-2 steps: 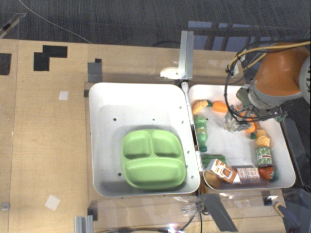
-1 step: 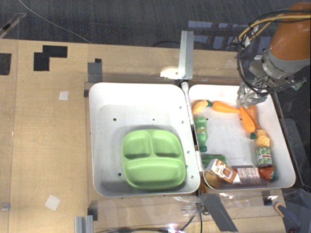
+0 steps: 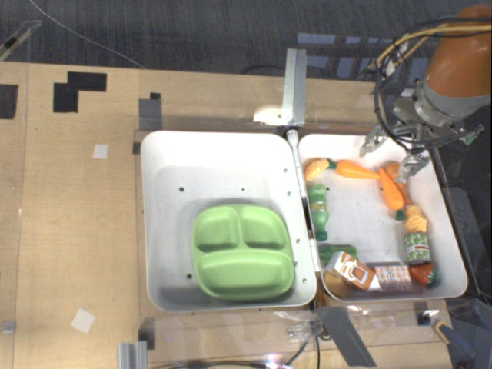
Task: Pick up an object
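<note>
My gripper (image 3: 394, 153) hangs over the far right part of the right bin (image 3: 361, 221), its two fingers spread open with nothing between them. Just below it lie two orange carrots: one (image 3: 357, 171) lying crosswise and one (image 3: 390, 190) pointing toward the front. A bread-like piece (image 3: 314, 167) lies at the bin's far left. A green bottle (image 3: 318, 208) rests along the left wall. A red-capped bottle (image 3: 418, 254) lies by the right wall, with a yellow piece (image 3: 416, 221) above it.
The left bin (image 3: 165, 167) holds a green divided tray (image 3: 243, 251). At the right bin's front lie a small carton (image 3: 351, 270), a dark packet (image 3: 390, 277) and a green item (image 3: 338, 252). A metal post (image 3: 293, 87) stands behind the divider between the bins.
</note>
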You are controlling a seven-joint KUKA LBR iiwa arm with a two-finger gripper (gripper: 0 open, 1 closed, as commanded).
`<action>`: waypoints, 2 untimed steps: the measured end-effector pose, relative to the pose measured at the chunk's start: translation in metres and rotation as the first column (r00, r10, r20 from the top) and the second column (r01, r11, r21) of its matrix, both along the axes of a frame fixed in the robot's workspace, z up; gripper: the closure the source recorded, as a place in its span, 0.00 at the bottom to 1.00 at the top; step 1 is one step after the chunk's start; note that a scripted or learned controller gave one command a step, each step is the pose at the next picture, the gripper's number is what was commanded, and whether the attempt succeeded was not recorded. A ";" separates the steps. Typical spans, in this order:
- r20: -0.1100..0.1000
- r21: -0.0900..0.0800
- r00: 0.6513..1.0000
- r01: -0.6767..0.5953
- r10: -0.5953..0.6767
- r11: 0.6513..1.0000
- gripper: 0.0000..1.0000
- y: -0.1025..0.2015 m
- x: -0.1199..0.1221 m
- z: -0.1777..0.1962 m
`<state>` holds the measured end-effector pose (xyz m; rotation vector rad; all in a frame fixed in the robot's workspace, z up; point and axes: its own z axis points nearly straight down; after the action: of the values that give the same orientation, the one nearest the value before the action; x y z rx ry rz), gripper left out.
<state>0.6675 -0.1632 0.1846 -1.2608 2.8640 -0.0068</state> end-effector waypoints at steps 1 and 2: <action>0.023 -0.005 0.996 0.087 -0.086 0.996 0.00 -0.015 0.004 -0.070; -0.001 0.000 1.000 0.024 -0.024 1.000 0.00 0.004 -0.040 -0.096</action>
<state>0.6273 -0.1588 0.0884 -1.2262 2.8806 -0.0060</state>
